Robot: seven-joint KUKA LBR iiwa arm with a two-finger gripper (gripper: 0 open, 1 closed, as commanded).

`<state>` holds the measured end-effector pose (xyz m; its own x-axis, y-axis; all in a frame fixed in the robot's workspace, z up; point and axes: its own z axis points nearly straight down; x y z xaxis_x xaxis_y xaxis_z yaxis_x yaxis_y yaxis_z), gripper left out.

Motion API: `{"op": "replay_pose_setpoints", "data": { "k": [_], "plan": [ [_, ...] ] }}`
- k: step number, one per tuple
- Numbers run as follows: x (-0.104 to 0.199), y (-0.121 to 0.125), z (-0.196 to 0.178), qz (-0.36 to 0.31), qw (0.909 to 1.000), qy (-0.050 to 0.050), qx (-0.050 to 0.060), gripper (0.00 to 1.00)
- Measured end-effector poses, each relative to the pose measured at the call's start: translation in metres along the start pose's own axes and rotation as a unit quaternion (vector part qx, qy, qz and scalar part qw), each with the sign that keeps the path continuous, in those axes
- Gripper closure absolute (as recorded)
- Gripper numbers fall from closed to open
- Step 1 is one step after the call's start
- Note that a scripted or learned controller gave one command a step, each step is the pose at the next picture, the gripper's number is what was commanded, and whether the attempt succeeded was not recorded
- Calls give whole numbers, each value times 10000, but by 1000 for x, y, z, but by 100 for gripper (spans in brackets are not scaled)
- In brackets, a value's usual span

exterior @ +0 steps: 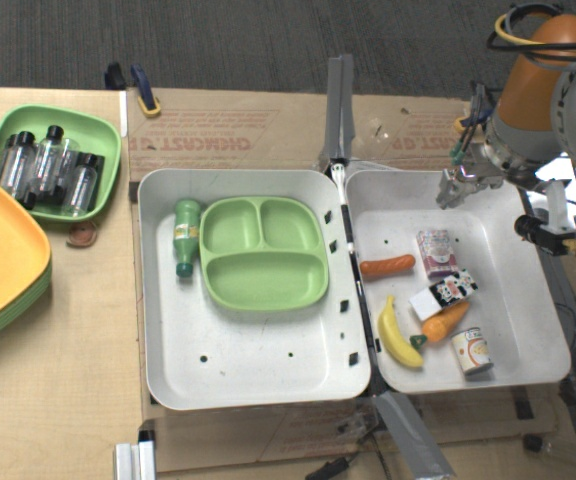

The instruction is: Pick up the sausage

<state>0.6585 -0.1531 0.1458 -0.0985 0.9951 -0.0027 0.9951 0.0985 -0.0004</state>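
Arm (553, 68) cut by right edge; orange plates (3, 258) cut by left edge.

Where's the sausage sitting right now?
The sausage lies in the right bin, near its left wall, just above the banana and left of the pink packet.

We can read red print on the cardboard sheet (230, 133) behind the bins: it appears upside down and reads roughly "CHEMCAST GP". The labels on the small can (475, 352) and packets are too small for us to read.
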Motion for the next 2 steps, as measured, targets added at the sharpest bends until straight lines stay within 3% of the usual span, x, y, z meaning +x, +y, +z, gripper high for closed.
{"op": "replay_pose_setpoints", "data": {
  "k": [1, 2],
  "plan": [
    [-69, -7, 54, 874, 9962, 1, -3, 100],
    [-69, -6, 44, 847, 9964, -13, -7, 100]
  ]
}}
